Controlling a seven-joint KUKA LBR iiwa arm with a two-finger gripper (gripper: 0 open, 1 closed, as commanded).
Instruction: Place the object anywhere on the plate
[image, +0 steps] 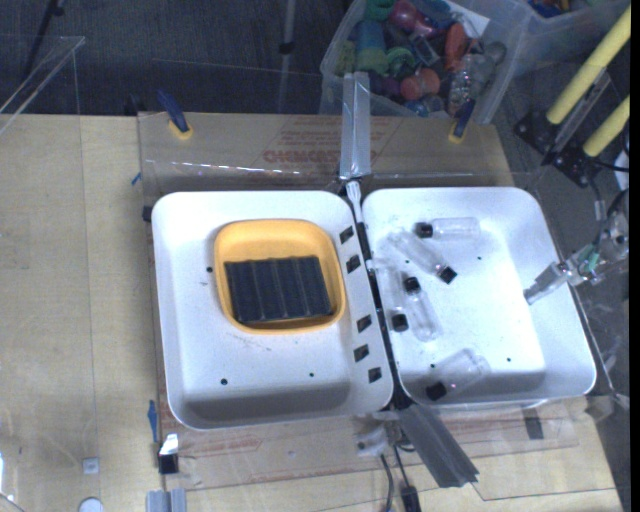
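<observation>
A yellow-orange plate (232, 250) with rounded corners sits in the left bin (185, 330). A dark, ridged rectangular object (278, 288) lies flat on the plate and covers most of its floor. My gripper (545, 285) reaches in at the right rim of the right bin (520, 330), far from the plate, with nothing seen in it. Only its tip shows as a thin grey piece, and the rest of the arm is cut off at the right.
Several clear plastic bottles with black caps lie in the right bin, among them one at the back (447, 230), one mid-left (415, 300) and one at the front (455, 370). A metal divider (355, 130) runs between the bins. A crate of toys (420, 45) stands behind.
</observation>
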